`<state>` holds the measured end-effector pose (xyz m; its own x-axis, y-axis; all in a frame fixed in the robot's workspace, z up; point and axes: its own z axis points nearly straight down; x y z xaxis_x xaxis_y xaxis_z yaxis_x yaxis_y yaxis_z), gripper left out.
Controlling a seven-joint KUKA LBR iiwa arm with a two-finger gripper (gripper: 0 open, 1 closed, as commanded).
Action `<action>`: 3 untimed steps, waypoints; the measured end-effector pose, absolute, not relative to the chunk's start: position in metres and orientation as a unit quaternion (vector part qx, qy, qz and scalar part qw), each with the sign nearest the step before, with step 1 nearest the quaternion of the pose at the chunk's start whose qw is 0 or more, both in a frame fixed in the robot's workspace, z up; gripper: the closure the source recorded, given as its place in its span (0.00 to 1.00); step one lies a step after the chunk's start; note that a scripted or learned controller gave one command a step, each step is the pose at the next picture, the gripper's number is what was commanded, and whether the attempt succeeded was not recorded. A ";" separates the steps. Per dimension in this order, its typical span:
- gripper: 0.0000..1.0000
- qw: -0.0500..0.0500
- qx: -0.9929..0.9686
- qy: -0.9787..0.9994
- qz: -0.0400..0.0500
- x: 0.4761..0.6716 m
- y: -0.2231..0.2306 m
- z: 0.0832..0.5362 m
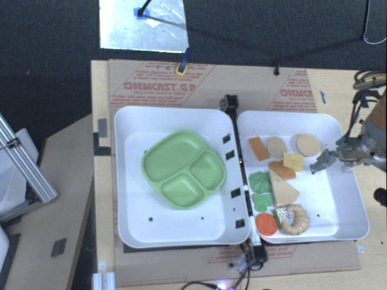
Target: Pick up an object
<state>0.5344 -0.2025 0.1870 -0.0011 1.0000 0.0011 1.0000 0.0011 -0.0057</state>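
The right bin (338, 204) holds a pile of toy food: an orange slab (258, 148), two tan round discs (277, 146) (308, 144), a yellow cheese cube (294, 161), an orange wedge (282, 171), a pale triangular slice (283, 193), green leafy pieces (260, 189), a red tomato (266, 223) and a speckled bagel (294, 218). My gripper (321, 161) reaches in over the bin's right rim, just right of the cheese cube. Nothing shows between its fingertips.
The left bin (130, 138) holds a green three-compartment plate (184, 169). A divider with black clips (233, 162) runs between the bins. Cables (369, 83) hang at the right near the arm (369, 150). A shiny metal sheet (143, 18) lies behind the bench.
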 end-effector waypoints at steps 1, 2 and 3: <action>0.00 0.000 -0.706 -0.708 0.000 0.536 -0.202 0.192; 0.00 -0.002 -0.706 -0.708 -0.001 0.539 -0.206 0.137; 0.00 -0.002 -0.707 -0.708 -0.001 0.541 -0.206 0.090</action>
